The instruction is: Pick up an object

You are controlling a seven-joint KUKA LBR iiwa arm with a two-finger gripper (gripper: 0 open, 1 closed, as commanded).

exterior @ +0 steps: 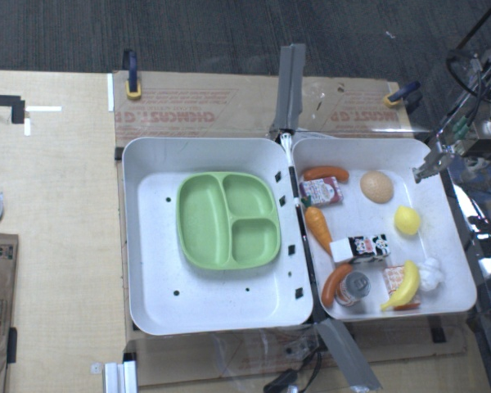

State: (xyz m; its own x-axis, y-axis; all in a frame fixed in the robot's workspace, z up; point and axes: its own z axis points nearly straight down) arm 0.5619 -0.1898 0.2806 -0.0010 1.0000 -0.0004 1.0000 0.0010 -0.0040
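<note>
The right bin (454, 228) holds several toy foods. A sausage (325, 173) and a red packet (321, 191) lie at its far left, with a tan egg (377, 187) beside them. A yellow lemon (407, 220) sits mid-right, an orange carrot (317, 227) at the left wall. A black-and-white carton (360, 248), a second sausage (334, 285), a grey can (357, 286), a banana (403, 286) and a white lump (430, 275) crowd the near side. My gripper (430, 165) hovers over the bin's far right rim, apart from every object.
In the left bin (139, 244) lies a green divided plate (228, 219). A grey bar (290, 88) rises behind the bins' shared wall. Yellow clamps (132, 84) (403, 97) hold the cardboard at the back. Cables and arm parts (475, 121) crowd the right edge.
</note>
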